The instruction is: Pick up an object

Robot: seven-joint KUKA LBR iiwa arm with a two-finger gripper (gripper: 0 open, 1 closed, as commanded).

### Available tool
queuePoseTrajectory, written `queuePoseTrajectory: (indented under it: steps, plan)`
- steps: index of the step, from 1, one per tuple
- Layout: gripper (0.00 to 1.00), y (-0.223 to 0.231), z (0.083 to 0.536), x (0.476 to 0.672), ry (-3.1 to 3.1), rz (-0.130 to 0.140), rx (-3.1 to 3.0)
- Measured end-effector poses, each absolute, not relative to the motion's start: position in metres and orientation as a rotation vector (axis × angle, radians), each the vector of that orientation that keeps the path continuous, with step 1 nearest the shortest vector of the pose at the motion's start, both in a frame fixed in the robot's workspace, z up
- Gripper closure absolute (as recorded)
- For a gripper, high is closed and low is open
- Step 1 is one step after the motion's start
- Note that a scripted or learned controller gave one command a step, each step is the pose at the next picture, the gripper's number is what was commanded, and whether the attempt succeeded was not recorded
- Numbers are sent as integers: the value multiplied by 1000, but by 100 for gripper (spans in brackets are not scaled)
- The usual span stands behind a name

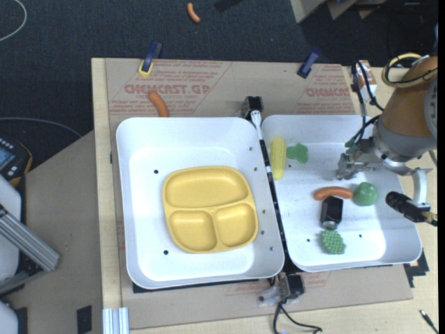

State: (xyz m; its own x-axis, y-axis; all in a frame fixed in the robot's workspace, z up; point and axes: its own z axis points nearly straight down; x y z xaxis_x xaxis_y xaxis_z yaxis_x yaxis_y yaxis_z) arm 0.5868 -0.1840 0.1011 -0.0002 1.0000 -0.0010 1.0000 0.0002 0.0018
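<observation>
My gripper hangs low in the right bin, and I cannot tell how it is set.

Much of my wrist runs off the right edge. Just under the tip lies a green ball touching a sausage; below those, a dark can, perhaps, and a knobbly green piece. Corn lies well off by the divider.
</observation>
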Motion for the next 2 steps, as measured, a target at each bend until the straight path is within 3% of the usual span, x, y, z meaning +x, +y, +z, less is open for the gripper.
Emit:
queuePoseTrajectory:
  steps: [2]
  plan:
    - [100,-178,228,599,2217,7,2213]
